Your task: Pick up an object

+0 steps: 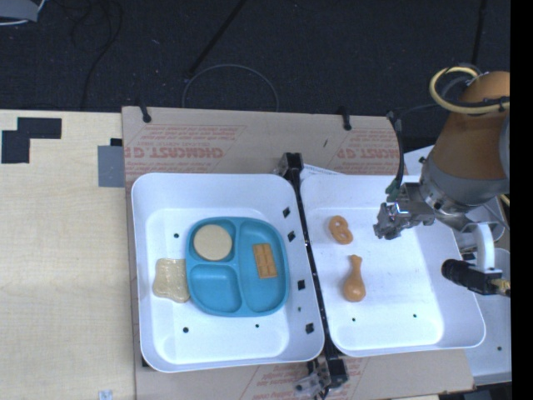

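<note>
We saw 2 white bins side by side. In the left bin point(158, 207) lay a blue tray point(225, 294) with 3 compartments; a round tan piece point(211, 242) sat in 1 and a flat orange bar point(265, 261) in another. A pale yellowish item point(171, 279) lay just beside the tray's left edge. In the right bin point(416, 323) we found a small orange pretzel-like piece point(339, 230) and a tan drumstick-shaped piece point(354, 280). The gripper point(390, 223) hung over that bin, right of the pretzel-like piece, with nothing visibly held; we could not tell its state.

Dark carpet point(250, 32) w/ cables point(229, 77), light wood bench point(58, 265)
</note>
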You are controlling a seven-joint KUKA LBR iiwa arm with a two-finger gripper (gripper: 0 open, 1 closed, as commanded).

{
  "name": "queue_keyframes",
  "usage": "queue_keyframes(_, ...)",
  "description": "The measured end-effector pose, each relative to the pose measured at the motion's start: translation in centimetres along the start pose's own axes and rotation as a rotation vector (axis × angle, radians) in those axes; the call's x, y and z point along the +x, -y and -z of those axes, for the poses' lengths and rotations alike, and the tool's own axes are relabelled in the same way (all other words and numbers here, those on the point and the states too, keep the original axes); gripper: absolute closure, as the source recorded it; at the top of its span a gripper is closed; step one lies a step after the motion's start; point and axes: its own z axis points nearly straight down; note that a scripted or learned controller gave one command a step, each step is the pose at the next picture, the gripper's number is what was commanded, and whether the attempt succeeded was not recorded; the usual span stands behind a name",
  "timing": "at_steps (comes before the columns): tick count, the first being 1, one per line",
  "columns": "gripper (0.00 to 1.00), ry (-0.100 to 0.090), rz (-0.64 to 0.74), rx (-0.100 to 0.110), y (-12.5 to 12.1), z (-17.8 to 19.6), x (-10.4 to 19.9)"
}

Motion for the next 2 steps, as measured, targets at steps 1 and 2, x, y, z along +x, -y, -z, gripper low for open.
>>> queue_keyframes(1, 1.0, 0.001, 0.0, -0.001, 0.0, 6.2, -0.7)
queue_keyframes(2, 1.0, -0.001, 0.002, 0.005, -1.9, 5.5, 3.6)
